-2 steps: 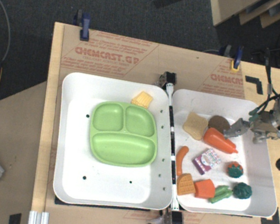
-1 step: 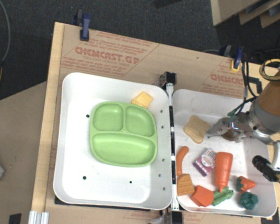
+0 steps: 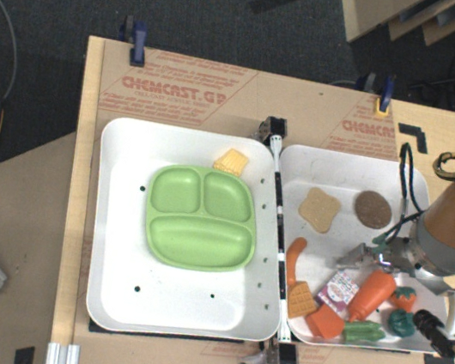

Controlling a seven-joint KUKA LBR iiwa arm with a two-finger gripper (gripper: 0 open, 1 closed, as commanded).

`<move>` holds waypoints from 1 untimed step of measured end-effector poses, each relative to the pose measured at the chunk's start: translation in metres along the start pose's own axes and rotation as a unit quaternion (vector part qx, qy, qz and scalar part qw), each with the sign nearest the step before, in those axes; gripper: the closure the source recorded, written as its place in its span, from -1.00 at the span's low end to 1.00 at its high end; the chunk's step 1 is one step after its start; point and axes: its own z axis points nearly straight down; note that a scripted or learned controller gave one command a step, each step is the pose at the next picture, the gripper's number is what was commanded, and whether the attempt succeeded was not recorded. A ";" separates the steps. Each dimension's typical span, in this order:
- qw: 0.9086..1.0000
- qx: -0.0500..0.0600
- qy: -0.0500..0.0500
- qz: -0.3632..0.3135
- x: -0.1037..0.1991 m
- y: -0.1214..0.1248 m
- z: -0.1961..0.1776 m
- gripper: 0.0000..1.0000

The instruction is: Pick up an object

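I've got the gripper [image 3: 369, 256] down in the right bin [image 3: 345, 165], at nine o'clock of the carrot [image 3: 372, 295]; its grasp I can't tell, so nothing's lifted yet.

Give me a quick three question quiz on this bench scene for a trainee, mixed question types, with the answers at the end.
1. True or false: the green divided plate lies in the right bin.
2. Which item lies just beyond the plate's far edge in the left bin? A) yellow corn piece B) brown round patty C) tan toast slice
3. Fill in: the large orange carrot lies in the ___ bin, close to the gripper.

Key: 1 false, it lies in the left bin. 2 A. 3 right.
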 end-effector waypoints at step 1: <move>1.000 0.001 -0.001 -0.005 -0.001 0.069 0.004 -1.00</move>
